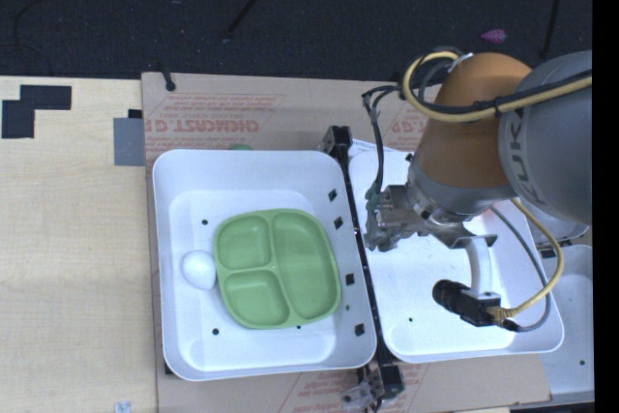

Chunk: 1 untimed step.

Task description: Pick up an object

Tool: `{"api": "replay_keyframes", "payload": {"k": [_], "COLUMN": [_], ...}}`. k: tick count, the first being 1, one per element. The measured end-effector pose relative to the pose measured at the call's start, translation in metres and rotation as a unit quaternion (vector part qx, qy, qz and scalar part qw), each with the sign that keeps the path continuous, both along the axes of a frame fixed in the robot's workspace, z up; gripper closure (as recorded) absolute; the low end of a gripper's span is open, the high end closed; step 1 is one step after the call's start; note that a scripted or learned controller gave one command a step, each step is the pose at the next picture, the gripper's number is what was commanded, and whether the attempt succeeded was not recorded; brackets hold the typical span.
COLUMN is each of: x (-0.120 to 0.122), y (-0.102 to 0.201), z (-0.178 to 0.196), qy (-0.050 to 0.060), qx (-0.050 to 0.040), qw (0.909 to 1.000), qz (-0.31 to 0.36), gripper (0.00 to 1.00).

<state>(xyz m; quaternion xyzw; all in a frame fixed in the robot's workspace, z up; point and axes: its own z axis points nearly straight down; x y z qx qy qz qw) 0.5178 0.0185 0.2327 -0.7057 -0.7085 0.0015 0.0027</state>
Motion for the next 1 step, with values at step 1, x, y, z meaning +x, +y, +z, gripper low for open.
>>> {"api": "replay_keyframes", "payload": {"k": [1], "x": [0.0095], "y": [0.051], "z": [-0.0139], "qy": [-0.001], "qx": [-0.0007], "qw": [1.0], "qz": [-0.001], "gripper": [1.0]}}
